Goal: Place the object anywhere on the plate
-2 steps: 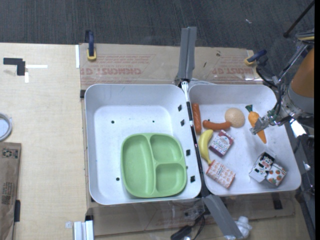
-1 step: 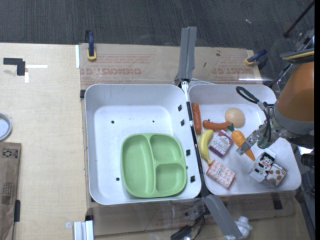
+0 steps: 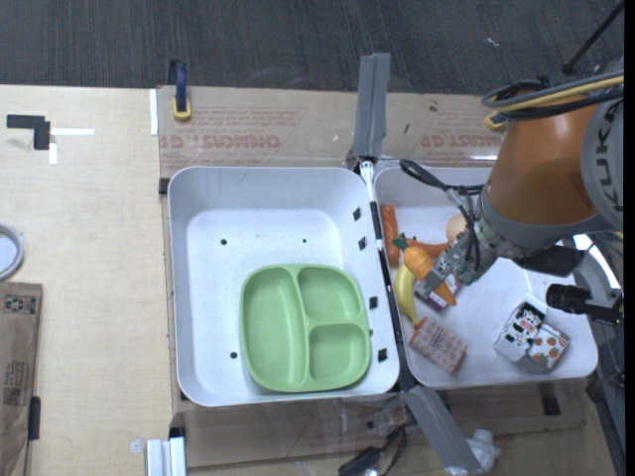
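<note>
Plate (image 3: 303,338), green, three compartments, sits in left bin (image 3: 198,266) on surface. Right bin (image 3: 575,365) carries arm (image 3: 541,181) and toy clutter. Tool (image 3: 451,266) low among orange piece (image 3: 417,261) and banana (image 3: 404,294); we cannot tell its state. We judge orange piece light, smooth, rounded: grip across middle.

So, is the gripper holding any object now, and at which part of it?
It cannot be told. The gripper is low in the right bin among the toy food, close to the orange piece.
</note>
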{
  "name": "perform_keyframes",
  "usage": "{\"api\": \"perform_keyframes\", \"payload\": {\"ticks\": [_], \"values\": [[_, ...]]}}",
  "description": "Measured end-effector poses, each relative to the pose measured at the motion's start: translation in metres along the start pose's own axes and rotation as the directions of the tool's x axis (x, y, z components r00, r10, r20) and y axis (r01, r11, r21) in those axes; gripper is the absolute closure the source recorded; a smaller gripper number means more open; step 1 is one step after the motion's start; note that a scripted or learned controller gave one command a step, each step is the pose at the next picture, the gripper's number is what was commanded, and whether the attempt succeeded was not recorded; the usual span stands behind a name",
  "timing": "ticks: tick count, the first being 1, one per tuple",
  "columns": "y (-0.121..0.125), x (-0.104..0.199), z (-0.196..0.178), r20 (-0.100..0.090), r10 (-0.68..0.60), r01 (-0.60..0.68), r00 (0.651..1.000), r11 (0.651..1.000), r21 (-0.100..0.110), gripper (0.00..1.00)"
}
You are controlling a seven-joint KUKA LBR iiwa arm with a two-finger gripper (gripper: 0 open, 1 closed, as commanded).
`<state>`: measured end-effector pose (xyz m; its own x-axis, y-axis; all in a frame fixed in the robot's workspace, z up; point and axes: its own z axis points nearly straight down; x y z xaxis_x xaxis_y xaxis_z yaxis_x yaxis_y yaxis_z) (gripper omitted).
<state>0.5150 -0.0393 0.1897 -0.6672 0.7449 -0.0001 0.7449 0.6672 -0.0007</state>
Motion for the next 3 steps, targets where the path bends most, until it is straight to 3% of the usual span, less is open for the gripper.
{"api": "perform_keyframes", "payload": {"ticks": [1,2,3], "values": [[0.049,0.088,0.000,-0.002,-0.034,0.034,0.999,0.999,0.003,1.00],[0.028,0.085,-0.041,0.000,-0.292,0.292,0.956,0.956,0.000,1.00],[0.028,0.085,-0.041,0.000,-0.292,0.292,0.956,0.956,0.000,0.00]]}}
